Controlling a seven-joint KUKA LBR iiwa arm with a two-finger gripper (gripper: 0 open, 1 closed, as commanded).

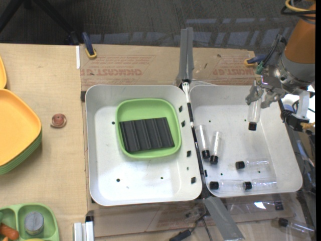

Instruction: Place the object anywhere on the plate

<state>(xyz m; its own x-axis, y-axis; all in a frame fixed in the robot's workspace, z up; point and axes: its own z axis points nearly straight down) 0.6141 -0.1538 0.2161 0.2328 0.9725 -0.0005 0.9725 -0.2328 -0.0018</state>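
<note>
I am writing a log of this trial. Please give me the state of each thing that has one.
Two-finger gripper: shut on clear plastic tube with black cap, lifted, hanging upright.
Green square plate: in left bin, bearing a dark ribbed mat.
Other clear capped tubes: lying in right bin.

A grey robot arm (296, 64) with an orange band (303, 36), yellow cable loops above, and a metallic gripper (261, 98).
</note>
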